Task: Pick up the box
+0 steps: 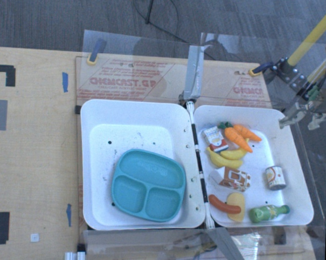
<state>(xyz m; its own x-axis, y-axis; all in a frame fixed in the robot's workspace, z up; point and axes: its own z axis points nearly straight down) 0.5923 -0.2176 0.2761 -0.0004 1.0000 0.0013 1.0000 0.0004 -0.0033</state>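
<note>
Light wooden bench under dark grey carpet floor.

Pale wooden bench under two white bins, blue tape bits, perhaps markers.

I note a teal divided plate in the white left bin. The right bin holds orange carrots, yellow bananas, a green bottle and a red sausage.

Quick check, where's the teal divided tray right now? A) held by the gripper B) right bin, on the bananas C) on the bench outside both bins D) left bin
D: the teal divided tray lies flat in the left bin, while the bananas and the box sit in the right bin.
</note>
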